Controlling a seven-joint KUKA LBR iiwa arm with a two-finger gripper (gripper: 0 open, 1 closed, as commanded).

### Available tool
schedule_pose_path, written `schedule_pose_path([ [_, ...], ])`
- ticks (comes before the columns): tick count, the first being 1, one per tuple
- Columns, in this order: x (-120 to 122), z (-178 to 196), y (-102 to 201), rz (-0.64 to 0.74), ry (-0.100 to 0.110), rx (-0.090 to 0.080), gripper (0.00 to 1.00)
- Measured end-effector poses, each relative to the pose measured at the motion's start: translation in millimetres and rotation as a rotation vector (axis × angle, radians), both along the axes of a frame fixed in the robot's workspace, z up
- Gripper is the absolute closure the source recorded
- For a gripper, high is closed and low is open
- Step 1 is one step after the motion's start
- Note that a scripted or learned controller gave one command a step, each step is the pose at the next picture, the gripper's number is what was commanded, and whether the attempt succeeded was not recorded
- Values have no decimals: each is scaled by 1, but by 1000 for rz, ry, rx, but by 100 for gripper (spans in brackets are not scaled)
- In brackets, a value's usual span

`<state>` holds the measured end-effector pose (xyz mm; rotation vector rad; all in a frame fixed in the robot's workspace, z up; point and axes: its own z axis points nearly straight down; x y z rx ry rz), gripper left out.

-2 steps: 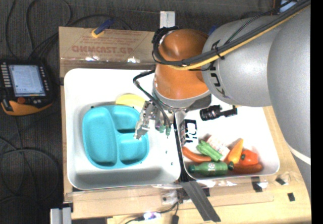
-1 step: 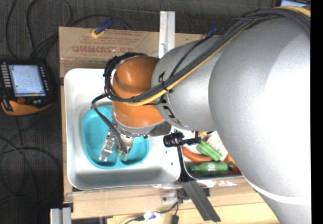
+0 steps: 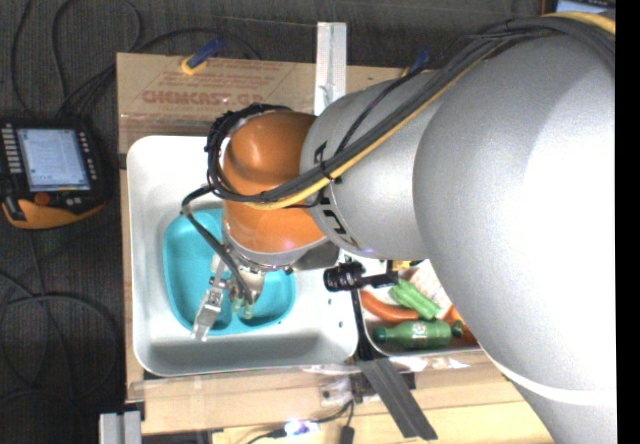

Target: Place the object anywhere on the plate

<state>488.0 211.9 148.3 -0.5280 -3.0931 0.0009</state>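
The arm reaches in from the right and hangs over the left bin (image 3: 145,232), with the hand (image 3: 225,307) low above the teal plate (image 3: 180,267) that lies in that bin. 2 pale fingers (image 3: 210,312) point down and toward the near edge of the plate, set a little apart, and nothing shows between them, so the hand looks released and carries nothing. I cannot tell which thing is meant to be placed: the bare part of the plate shows nothing on it, though the wrist hides much of its middle. The likely candidates lie in the right bin (image 3: 370,337), where an orange carrot-like piece (image 3: 385,309) and a green piece (image 3: 415,334) sit close together, well apart from the plate.

By my judgement the placing step is either finished under the wrist or has not begun. The next move calls for lifting clear of the plate so its surface can be checked, then a reach across to the right bin if the plate proves bare
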Motion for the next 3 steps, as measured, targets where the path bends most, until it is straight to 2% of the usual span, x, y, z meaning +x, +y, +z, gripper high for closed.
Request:
schedule_pose_path([
  [1, -1, 8, 1, 0, 2, 1, 100],
  [2, -1, 8, 1, 0, 2, 1, 0],
  [3, -1, 17, 1, 0, 4, 2, 100],
])
